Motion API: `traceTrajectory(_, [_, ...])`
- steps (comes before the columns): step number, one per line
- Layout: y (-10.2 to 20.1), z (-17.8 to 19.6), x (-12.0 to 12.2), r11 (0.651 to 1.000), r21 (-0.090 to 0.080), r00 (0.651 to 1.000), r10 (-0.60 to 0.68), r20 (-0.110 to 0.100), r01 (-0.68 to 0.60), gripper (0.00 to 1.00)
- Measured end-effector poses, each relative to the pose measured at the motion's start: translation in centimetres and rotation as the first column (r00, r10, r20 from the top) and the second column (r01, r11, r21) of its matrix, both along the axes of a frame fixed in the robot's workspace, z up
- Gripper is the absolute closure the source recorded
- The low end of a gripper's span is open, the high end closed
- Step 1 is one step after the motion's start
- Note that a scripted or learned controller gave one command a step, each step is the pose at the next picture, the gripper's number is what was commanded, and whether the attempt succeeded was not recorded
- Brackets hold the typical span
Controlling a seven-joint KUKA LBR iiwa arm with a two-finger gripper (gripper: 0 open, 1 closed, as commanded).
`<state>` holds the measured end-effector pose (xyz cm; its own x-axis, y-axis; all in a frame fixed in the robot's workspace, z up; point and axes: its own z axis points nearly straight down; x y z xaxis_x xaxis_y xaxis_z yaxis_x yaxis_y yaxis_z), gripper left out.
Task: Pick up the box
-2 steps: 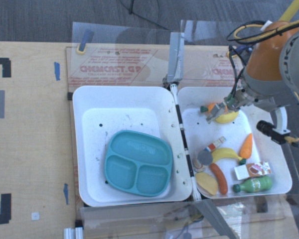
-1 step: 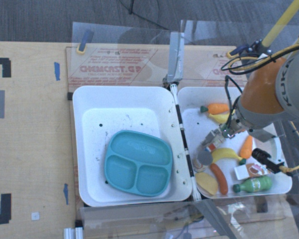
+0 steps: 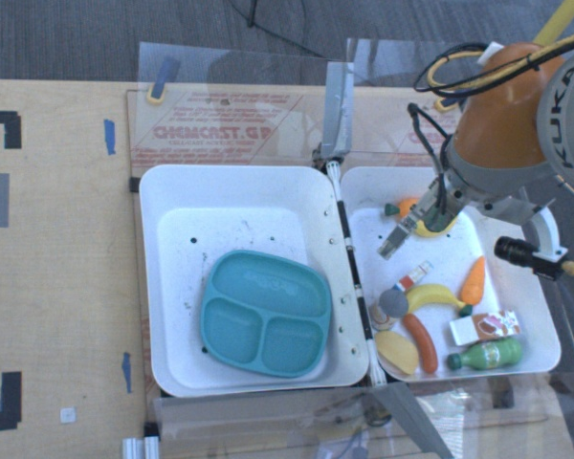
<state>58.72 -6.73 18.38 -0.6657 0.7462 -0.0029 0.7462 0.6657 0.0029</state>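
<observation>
White and red, the box [image 3: 485, 327] lies in the right bin [image 3: 547, 347], in its near corner on the side where the arm comes in. We see it just above the green bottle [image 3: 488, 355] and to the right of the banana [image 3: 434, 297], with the carrot [image 3: 473, 280] just beyond it.

Our gripper [image 3: 394, 241] hangs over the far inner part of the same bin, close to the wall between the two bins. From there the box lies toward the near edge of the bench and toward the right of the view, on a diagonal, with the banana and a small stick-like item [image 3: 414, 277] between them. So we judge that the coming move is a travel along this diagonal and then a descent.

The long axis of the box seems to run nearly left to right in the view, a little tilted, almost parallel to the bottle. We think the fingers must close across its short side, because the bottle is very near to it.

Whether the gripper is apart or together, we cannot tell: it appears as one grey slanted piece under the yellow part of the wrist. The orange body of the arm [image 3: 497, 113] covers the far right corner of the bin. The print on the box is too small to read.
</observation>
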Motion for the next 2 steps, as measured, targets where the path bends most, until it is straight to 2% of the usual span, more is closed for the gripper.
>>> traceTrajectory(1, [-4.8,-4.0,-2.8,0.996,0.001,0.996,0.085,-0.004,-0.085,0.0])
traceTrajectory(2, [-5.1,-5.6,-4.3,0.999,-0.003,0.999,0.041,0.016,-0.041,0.0])
